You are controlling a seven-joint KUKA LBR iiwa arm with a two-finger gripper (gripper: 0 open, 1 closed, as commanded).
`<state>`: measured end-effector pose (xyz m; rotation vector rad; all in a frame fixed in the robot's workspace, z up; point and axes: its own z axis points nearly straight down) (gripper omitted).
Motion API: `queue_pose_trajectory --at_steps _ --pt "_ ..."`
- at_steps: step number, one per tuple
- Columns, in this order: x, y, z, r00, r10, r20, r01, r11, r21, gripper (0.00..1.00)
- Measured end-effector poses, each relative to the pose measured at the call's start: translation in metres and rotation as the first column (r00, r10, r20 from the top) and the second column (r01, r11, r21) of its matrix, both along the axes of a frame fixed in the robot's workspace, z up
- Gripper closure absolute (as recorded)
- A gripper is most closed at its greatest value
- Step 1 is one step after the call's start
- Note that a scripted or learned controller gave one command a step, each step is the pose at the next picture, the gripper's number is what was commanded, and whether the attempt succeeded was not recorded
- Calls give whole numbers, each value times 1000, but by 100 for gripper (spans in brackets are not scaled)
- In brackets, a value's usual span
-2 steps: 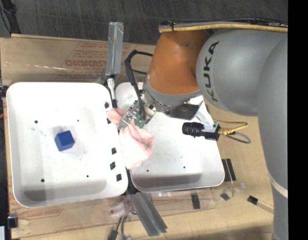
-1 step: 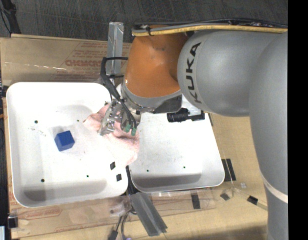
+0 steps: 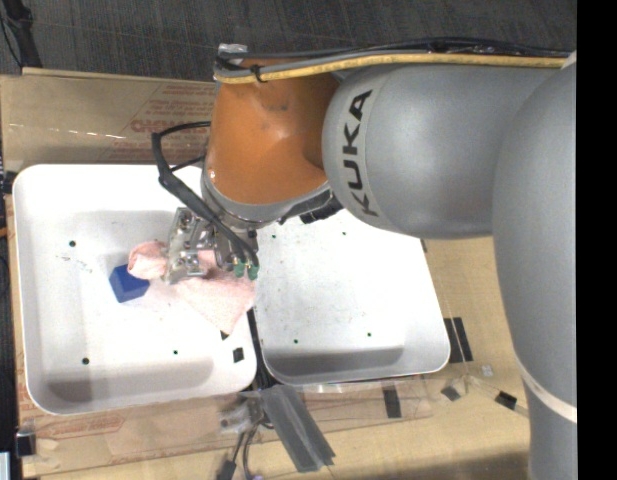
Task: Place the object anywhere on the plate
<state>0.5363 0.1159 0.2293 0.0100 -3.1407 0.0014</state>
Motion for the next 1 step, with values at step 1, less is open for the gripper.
queue_pose_trajectory --at_steps 1 --pt "0 0 0 1000 0 0 0 1000 0 0"
